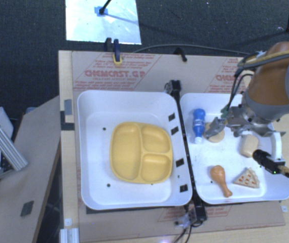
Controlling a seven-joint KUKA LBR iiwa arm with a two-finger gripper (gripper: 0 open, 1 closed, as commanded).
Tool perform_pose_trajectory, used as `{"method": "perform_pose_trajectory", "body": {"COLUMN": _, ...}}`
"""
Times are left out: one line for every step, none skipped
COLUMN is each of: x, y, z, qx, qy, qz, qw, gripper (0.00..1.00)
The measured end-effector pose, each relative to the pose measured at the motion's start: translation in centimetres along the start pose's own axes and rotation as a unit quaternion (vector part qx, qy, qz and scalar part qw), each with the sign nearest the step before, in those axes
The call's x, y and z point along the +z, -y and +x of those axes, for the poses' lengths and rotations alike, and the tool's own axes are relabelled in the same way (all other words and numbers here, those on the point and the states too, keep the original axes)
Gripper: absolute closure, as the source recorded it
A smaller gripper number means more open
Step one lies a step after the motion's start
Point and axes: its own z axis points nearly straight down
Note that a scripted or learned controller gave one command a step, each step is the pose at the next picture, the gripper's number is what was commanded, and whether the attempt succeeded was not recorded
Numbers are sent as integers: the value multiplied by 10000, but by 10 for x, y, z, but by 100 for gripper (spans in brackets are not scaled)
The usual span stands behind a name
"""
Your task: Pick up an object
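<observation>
Metal hand [216, 128], fingers' state unclear, hangs over a round tan piece [216, 136] beside the glossy blue bottle [199, 124].

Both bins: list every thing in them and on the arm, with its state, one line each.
Yellow divided plate: flat in left bin.
Blue bottle: lying down, right bin.
Chicken drumstick: lying loose.
Pizza slice: lying flat.
Cream block: lying by the arm.
Tan round piece: under the gripper.
Gripper: low over the tan round piece.
</observation>
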Motion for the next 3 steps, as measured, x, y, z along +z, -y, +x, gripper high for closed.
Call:
{"method": "perform_pose_trajectory", "body": {"x": -6, "y": -3, "z": 0, "qx": -9, "qy": 9, "qz": -58, "qw": 10000, "gripper": 0}}
{"method": "perform_pose_trajectory", "body": {"x": 37, "y": -7, "z": 0, "qx": -4, "qy": 6, "qz": -41, "qw": 10000, "gripper": 0}}
{"method": "perform_pose_trajectory", "body": {"x": 96, "y": 0, "z": 1, "qx": 0, "qy": 4, "qz": -33, "qw": 10000, "gripper": 0}}
